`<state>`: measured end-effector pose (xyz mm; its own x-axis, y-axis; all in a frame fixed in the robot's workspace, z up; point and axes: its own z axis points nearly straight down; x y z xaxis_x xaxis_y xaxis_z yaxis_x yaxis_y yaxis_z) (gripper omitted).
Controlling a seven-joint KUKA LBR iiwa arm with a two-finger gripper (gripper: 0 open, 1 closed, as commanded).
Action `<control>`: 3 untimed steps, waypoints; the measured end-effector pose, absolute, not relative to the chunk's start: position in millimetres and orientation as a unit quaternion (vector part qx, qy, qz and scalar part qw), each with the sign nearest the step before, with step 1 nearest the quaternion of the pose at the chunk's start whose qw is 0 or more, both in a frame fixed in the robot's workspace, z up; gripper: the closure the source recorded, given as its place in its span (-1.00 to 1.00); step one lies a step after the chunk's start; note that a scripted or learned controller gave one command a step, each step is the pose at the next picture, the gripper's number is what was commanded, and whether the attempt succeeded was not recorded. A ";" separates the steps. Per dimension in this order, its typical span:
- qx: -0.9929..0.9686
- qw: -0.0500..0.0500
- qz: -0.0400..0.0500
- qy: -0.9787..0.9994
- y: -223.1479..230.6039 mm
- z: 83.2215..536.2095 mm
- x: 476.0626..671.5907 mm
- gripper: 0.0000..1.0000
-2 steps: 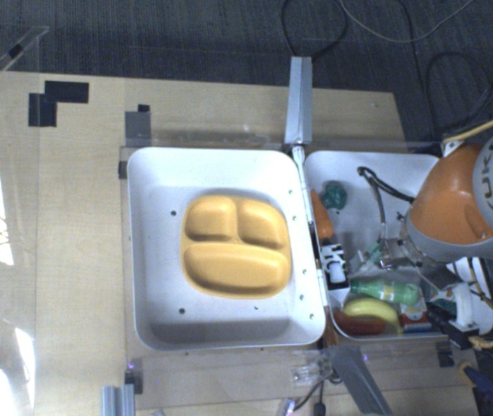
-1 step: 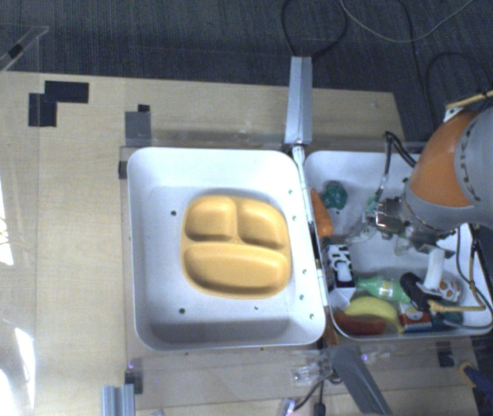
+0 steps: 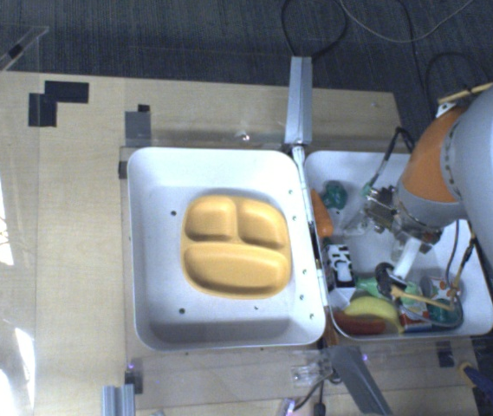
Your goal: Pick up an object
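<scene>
My gripper [image 3: 369,217] hangs low over the middle of the right bin [image 3: 480,315], with the orange-banded wrist behind it to the right. A teal round object [image 3: 334,195] lies just left of the gripper, near the bin's far left corner. An orange stick-like piece [image 3: 320,214] rests along the left wall. A small black and white toy car [image 3: 341,264] sits below the gripper. At the near edge lie a yellow banana-like piece [image 3: 372,306], a red piece [image 3: 363,323] and a green piece [image 3: 369,286].
The left bin [image 3: 155,232] holds a yellow three-compartment tray [image 3: 234,244]. A metal divider post [image 3: 300,102] stands between the bins at the back. Several small coloured bits [image 3: 432,310] crowd the right bin's near right corner.
</scene>
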<state>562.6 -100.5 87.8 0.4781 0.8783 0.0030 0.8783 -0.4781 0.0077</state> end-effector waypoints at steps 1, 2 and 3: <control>0.856 0.004 0.004 0.516 -141.3 88.4 502.5 -1.00; 0.845 0.007 0.006 0.535 -132.0 88.7 492.6 -1.00; 0.844 0.009 0.009 0.537 -131.7 99.3 495.7 1.00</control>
<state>495.7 -131.7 99.3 0.4239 0.9057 0.0046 0.9054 -0.4239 0.0245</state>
